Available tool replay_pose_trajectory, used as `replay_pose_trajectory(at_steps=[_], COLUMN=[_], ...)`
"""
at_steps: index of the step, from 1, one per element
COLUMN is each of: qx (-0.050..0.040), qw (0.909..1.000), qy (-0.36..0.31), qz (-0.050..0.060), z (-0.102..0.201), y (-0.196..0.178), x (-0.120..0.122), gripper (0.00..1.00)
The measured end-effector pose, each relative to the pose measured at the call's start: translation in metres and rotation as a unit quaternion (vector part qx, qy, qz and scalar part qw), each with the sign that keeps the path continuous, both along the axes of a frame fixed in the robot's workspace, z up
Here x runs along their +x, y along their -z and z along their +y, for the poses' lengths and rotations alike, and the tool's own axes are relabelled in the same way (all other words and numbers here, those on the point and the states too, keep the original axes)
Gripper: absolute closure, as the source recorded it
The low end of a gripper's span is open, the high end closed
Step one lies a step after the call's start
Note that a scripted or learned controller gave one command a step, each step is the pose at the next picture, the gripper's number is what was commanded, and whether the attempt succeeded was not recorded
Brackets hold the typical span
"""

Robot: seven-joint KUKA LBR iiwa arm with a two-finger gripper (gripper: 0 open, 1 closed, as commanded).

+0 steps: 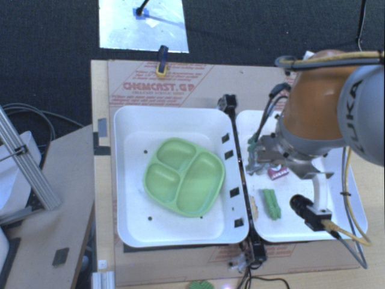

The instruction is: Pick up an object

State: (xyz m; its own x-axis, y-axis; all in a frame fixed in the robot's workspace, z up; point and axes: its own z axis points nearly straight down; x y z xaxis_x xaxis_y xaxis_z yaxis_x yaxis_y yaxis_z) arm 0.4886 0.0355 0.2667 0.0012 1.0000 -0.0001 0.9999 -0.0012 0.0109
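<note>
The green block (271, 203) lies flat in the right bin (337, 230), toward its near edge and close to the divider between the two bins — a small, ridged, rectangular piece, plastic by the look of it. I'd guess it is light and stiff, with little give, so a pinch across its narrow width should hold; taken lengthwise it might swivel or skid away on the smooth white floor. Just beyond it sits a small red-and-white object (278, 173), too small to name, partly tucked under the arm's wrist. The end effector (257, 161) hangs over that same bin, just up from the block and near the divider — from where I stand the wrist hides the tips, so I cannot tell how far apart they are, and I see nothing held. In the left bin (129, 221) rests a pale green divided plate (183, 176), three compartments, broad and shallow: awkward to take except by its rim. The desk (162, 86) beneath shows printed cardboard.
</note>
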Motion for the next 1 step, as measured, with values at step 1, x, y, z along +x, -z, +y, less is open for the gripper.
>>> replay_pose_trajectory(at_steps=[1], qx=[0.0006], qw=[0.9999], qy=[-0.005], qz=[0.009], z=[0.0576], y=[0.0873], x=[-0.0028], gripper=[1.00])
